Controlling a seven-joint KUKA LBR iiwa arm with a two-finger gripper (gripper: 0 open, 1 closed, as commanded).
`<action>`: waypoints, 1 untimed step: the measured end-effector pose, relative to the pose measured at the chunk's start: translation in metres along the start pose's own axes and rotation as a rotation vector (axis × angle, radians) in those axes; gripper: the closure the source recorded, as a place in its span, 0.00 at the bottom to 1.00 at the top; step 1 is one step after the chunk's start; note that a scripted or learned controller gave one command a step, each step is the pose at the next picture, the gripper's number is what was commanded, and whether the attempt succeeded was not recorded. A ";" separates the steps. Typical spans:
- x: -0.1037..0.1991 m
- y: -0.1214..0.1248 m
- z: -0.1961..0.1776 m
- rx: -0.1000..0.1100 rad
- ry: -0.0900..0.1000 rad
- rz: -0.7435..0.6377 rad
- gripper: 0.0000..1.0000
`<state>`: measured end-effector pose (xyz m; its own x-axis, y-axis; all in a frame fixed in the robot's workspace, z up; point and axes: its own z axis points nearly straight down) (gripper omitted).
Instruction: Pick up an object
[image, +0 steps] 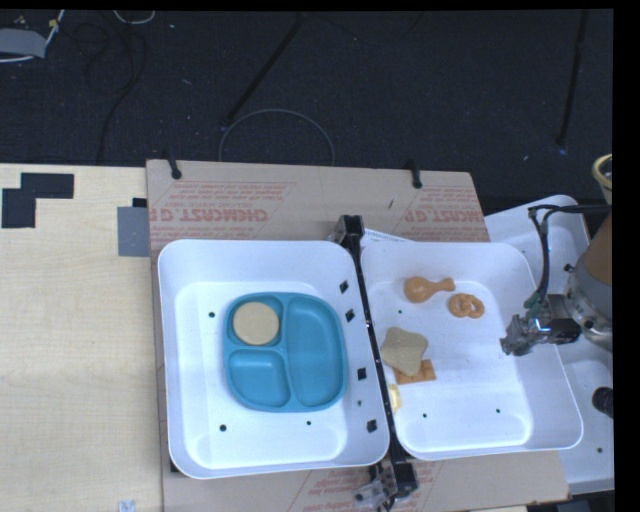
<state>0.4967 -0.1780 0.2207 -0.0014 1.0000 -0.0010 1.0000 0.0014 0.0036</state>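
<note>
Bread slice (404, 349) sits in the right bin (470, 432), near the divider, half over a cracker (423, 374). I reckon it's light, stiff toy food; I'd pinch across its flat edges. Gripper (519, 336) hovers at the right rim, and its state I cannot tell.

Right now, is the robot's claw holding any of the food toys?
No, nothing is held. The gripper sits at the right bin's right edge, apart from the pretzel and the bread slice.

blue tray (300, 370) in left bin (190, 440), tool (517, 338) over right bin (500, 425)
</note>
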 end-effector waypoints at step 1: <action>-0.001 0.001 -0.020 0.003 0.001 0.000 1.00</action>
<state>0.4973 -0.1788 0.2412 -0.0010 1.0000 -0.0001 1.0000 0.0010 0.0005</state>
